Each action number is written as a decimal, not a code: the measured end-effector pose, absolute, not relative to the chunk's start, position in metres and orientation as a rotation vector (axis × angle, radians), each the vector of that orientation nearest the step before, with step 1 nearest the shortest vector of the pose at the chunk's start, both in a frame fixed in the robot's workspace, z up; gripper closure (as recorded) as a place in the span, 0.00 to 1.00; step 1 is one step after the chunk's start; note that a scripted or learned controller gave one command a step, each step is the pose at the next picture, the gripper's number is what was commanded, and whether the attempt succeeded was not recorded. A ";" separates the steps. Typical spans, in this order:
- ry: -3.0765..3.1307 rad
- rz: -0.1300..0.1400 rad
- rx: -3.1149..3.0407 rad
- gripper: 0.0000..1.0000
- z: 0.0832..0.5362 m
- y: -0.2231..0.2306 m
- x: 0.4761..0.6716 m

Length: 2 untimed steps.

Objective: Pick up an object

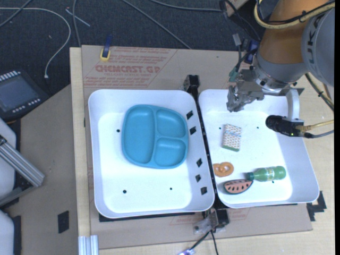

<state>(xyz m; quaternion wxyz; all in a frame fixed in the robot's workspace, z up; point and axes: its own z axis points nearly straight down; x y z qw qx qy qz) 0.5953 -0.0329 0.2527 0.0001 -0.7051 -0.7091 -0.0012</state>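
Observation:
In the right bin (297, 147) lie a small patterned box (231, 137), an orange pretzel-shaped ring (223, 169), a watermelon slice (237, 186) and a green bottle (267, 173) on its side. My gripper (235, 106) hangs over the bin's far left part, just above and behind the patterned box, with nothing seen between its fingers. The grey arm with its orange band (289, 20) reaches in from the upper right.
The left bin (106, 158) holds a blue divided plate (155, 136). Black clips run along the divider (197, 137) between the bins. Cables lie on the dark floor at the back. A black cylinder (284, 125) on a bracket juts over the right bin's far side.

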 end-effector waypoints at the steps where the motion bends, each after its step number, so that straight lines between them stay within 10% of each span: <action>1: -2.229 -0.005 -2.214 1.00 0.256 0.018 0.615; 2: -2.228 -0.003 -2.214 1.00 0.241 0.078 0.633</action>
